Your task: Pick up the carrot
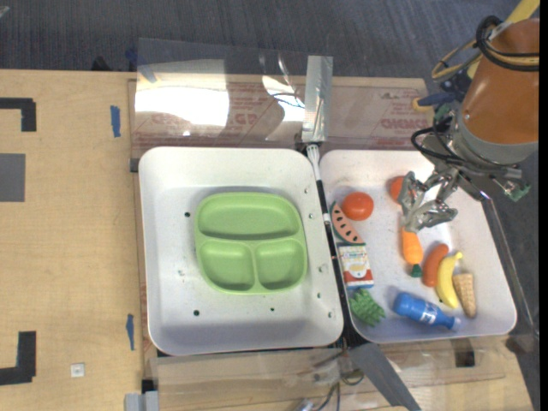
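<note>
Right now we see the small orange plastic carrot lying in the right-hand shallow white bin, its long axis running roughly up and down the view, green tip at the near end. Our metal two-finger tool hangs just above its upper end, slightly to the right; whether its fingers are spread or closed we cannot tell. A red sausage-shaped toy lies just beside the carrot, so we judge a short, careful drop is needed.

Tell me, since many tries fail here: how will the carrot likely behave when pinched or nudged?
The carrot looks like smooth moulded plastic, so probably stiff, light and a bit slippery. Its rounded, tapered shape suggests it may roll or pivot if nudged. A sausage lies close beside it, so a push from the hand just above could shove both.
</note>
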`<action>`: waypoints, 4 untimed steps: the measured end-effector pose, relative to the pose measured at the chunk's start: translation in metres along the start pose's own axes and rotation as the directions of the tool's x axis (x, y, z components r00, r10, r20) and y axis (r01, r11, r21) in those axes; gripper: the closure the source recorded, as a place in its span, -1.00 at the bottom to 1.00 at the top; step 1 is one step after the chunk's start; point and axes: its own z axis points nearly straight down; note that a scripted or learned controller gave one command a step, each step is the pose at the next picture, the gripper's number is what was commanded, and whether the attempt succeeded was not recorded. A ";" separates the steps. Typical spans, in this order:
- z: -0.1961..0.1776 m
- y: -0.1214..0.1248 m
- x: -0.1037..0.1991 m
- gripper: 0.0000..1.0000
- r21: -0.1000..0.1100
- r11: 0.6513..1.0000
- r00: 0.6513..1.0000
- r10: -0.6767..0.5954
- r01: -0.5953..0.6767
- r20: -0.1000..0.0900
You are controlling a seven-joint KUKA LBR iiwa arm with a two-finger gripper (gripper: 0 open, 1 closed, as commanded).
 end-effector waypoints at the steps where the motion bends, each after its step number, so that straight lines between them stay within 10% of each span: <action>1: 0.061 -0.013 0.083 1.00 -0.018 0.926 0.926 -0.378 0.378 -0.007; 2: -0.073 0.002 0.094 1.00 -0.006 0.919 0.919 -0.394 0.394 -0.004; 3: 0.059 -0.049 0.146 1.00 -0.028 0.924 0.924 -0.382 0.382 -0.007; 4: 0.137 -0.058 0.108 1.00 -0.019 0.991 0.991 -0.134 0.134 -0.011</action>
